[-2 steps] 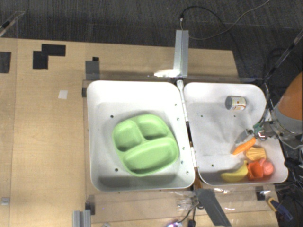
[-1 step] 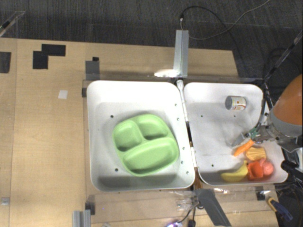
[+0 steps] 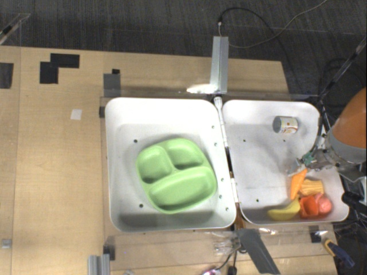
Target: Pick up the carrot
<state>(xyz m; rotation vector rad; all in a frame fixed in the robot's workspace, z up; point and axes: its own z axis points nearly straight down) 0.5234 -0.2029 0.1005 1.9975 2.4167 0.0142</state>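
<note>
Orange carrot (image 3: pixel 297 183) lies in right bin (image 3: pixel 258 171), near its lower right corner.
Gripper (image 3: pixel 308 164) sits at its upper tip; grip state unclear. Long axis runs up-right to down-left.

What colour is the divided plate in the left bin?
Light green, plain with no pattern; the plate shows clearly in the camera view, lying in the left bin.

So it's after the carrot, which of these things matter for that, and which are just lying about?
Part of the job:
- carrot, in the right bin
- gripper, at the carrot's upper end

Just lying about:
- banana
- red fruit
- yellow piece beside the carrot
- can on its side
- green plate, in the left bin
</note>
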